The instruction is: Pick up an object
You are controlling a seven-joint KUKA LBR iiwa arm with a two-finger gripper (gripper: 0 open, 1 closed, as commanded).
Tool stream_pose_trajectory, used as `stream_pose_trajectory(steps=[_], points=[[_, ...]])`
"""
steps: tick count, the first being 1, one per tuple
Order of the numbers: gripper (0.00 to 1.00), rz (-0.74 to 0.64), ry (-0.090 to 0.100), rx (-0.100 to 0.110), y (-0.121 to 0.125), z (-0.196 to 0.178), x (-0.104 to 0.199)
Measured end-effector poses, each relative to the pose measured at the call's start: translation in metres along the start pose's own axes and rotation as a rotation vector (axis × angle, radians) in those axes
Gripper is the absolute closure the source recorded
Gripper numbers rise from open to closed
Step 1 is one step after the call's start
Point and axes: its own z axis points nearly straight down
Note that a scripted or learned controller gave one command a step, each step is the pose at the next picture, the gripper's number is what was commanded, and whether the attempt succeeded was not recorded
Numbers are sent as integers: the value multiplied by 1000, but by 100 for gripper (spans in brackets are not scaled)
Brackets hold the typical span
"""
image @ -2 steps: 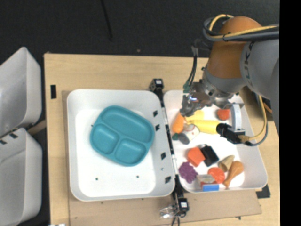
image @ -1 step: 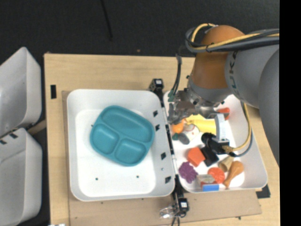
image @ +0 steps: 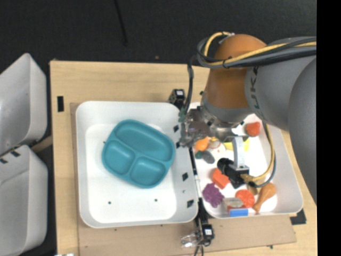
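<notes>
My gripper (image: 199, 136) hangs low over the far left corner of the right bin (image: 287, 167), under the orange wrist band. Directly beneath it lie a small orange piece (image: 201, 144) and a dark grey piece (image: 205, 156); I cannot tell whether the gripper touches either one. Further toward the front of the bin are a red-orange block (image: 220, 177), a purple lump (image: 212, 196), a red round piece (image: 245, 197), an orange carrot-shaped toy (image: 266, 193) and a blue block (image: 239, 212). A red piece (image: 253, 128) and a yellow piece (image: 228, 146) sit partly hidden behind the arm.
The left bin (image: 90, 196) holds a teal divided plate (image: 138, 152) near its middle. The wall shared by the two bins (image: 186, 180) runs just left of the gripper. The big grey arm covers the right bin's back right part.
</notes>
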Motion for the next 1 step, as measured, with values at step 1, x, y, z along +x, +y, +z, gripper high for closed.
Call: stream_pose_trajectory(steps=[1], points=[[100, 2, -1, -1, 0, -1, 6]])
